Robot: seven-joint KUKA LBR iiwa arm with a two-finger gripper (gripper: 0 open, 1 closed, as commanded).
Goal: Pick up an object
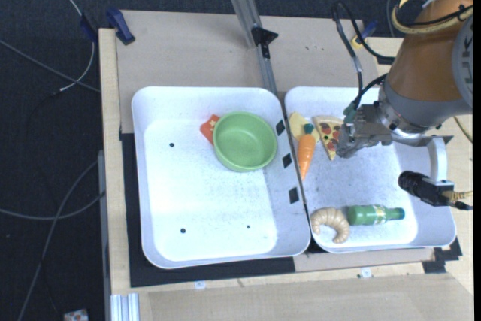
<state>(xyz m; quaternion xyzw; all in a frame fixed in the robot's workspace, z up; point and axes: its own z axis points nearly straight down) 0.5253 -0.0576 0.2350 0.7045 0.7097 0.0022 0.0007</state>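
1. Two white bins on the bench. Landmark is the right bin point(421, 233); the left bin point(188, 229) adjoins it across a shared middle wall.
2. Arm enters over the right bin's far right side; orange band above the wrist.
3. Green bowl point(244, 140) sits in the left bin, beyond the shared wall, with a red item tucked at its far-left rim.
4. Green bottle point(374, 216) lies along the right bin's near edge, croissant point(333, 224) touching its left end.
5. Carrot point(306, 152) lies against the right bin's left wall, long axis running far-to-near.
6. Pizza slice point(326, 133) in the right bin's far-left part, just right of the carrot.
7. Gripper point(352, 137) hangs just right of the pizza slice. Finger state: cannot tell, since the wrist body hides the tips. Likely target lies immediately leftward.
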